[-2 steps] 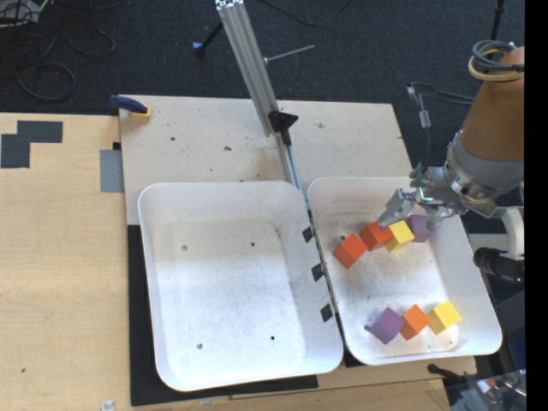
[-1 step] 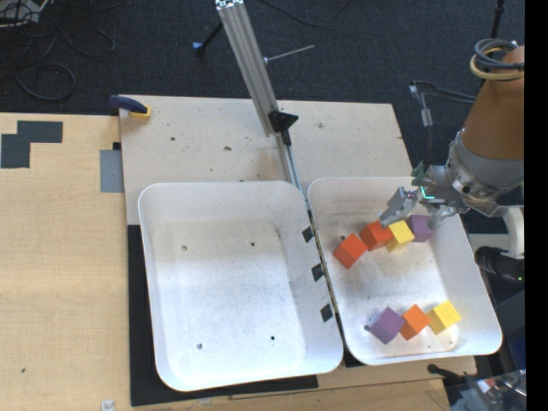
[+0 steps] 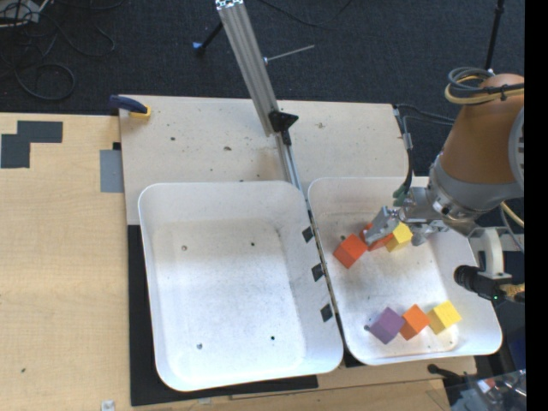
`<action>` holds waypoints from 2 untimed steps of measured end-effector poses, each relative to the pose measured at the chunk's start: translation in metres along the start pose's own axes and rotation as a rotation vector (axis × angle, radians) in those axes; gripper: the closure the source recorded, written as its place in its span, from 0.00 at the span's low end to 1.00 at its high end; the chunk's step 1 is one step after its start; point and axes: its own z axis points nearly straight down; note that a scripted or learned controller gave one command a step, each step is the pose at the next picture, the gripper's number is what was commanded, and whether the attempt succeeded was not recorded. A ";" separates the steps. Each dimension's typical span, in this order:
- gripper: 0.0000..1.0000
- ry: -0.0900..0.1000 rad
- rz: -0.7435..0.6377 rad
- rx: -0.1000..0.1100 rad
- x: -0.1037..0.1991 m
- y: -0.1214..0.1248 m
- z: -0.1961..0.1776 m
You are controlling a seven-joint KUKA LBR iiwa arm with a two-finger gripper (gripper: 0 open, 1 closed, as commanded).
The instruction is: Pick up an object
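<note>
Three blocks [image 3: 415, 320] sit near the right bin's [image 3: 479, 346] front wall; tool [image 3: 383, 232] grip unclear beside red block [image 3: 349, 251].

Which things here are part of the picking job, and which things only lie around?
Part of the job:
- gripper, low in the right bin
- orange-red block and yellow block beside it
- purple block, orange block, yellow cube in a row near the front wall

Lying about:
- left bin
- blue and yellow clamp at the bench's back corner
- slanted metal rail
</note>
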 end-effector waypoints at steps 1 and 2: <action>0.00 0.000 -0.001 0.002 0.005 0.002 0.064; 0.00 0.000 0.000 0.000 0.002 0.001 0.109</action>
